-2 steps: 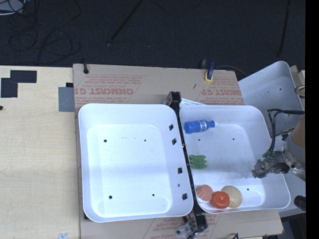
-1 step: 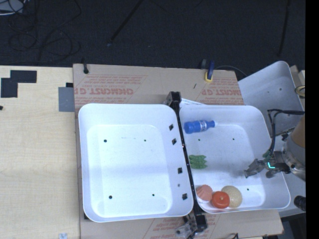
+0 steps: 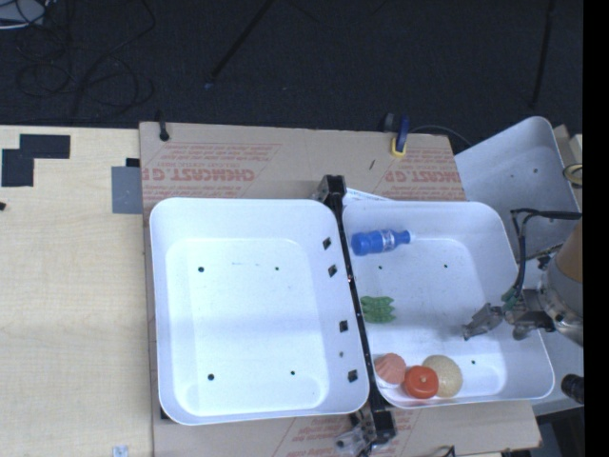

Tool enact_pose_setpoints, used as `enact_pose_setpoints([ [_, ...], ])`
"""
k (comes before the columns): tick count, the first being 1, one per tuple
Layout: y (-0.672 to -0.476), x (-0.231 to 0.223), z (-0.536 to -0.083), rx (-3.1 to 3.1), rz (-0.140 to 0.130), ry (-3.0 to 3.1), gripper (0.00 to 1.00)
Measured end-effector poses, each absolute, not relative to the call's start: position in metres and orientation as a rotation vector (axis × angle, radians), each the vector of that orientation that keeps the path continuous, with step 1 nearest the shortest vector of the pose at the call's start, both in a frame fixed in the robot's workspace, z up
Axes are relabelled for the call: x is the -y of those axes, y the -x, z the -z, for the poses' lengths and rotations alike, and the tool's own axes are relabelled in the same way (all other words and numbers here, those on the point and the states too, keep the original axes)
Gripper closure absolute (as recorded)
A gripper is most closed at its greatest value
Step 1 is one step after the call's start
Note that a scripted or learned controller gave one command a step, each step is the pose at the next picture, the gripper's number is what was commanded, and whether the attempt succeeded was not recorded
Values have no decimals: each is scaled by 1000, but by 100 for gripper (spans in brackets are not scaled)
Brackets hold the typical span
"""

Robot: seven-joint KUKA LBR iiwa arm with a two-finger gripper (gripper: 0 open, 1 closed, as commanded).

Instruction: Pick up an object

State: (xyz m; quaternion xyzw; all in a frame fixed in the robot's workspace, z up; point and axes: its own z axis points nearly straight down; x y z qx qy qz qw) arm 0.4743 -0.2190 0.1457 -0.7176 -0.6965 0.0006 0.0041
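The bench (image 3: 67,284) is carrying a brown cardboard sheet (image 3: 285,165) w/ reversed red print, and both bins are sitting on that sheet. Landmark for everything below: the black divider strip (image 3: 347,284) running btwn the two bins.

The left bin (image 3: 181,222) is lying just left of the divider, touching it along its right rim. The right bin (image 3: 495,227) is lying just right of the divider, and all the loose things are sitting in it.

The arm (image 3: 571,284) is reaching in from the far right, well away from the divider, over the right bin's right rim. The gripper (image 3: 483,323) is hanging low over the right part of that bin, pointing back toward the divider; its fingers (image 3: 476,327) are showing as small grey tips, but whether they are apart or together I cannot tell at this size. Nothing is showing btwn them.

The blue bottle (image 3: 381,242) is lying on its side near the divider, at the upper part of the right bin. Its long axis is running roughly across the bin, tilting slightly up to the right, w/ the narrower cap end pointing away from the divider.

The green object (image 3: 377,308) is lying close to the divider, below the bottle, apart from it.

Near the divider's lower end, three round things are clustering at the bin's bottom edge: a pink piece (image 3: 388,366) nearest the divider, a red round object (image 3: 421,382) touching it, and a tan ball (image 3: 445,372) just beyond, farthest from the divider.
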Motion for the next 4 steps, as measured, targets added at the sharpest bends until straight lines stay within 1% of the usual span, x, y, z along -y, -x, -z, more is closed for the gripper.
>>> enact_pose_setpoints([
  [4,-474,219,-146,2182,-2,2249,0],
])
